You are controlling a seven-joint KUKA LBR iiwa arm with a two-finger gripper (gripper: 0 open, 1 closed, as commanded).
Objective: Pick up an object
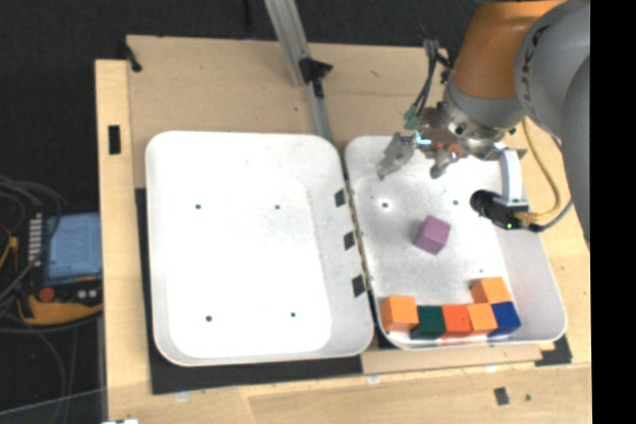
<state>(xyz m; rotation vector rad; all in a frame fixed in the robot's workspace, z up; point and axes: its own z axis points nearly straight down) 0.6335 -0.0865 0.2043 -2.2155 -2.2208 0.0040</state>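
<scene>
open claw (415,162) above right bin (532,258), purple cube (432,235) below

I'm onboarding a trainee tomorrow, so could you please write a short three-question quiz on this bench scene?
1. True or false: the purple block touches the row of blocks.
2. Which bin holds the blocks: A) left bin, B) right bin?
3. The gripper's fingers are spread and hold ____.

Key: 1 false, it lies apart. 2 B. 3 nothing.
</scene>
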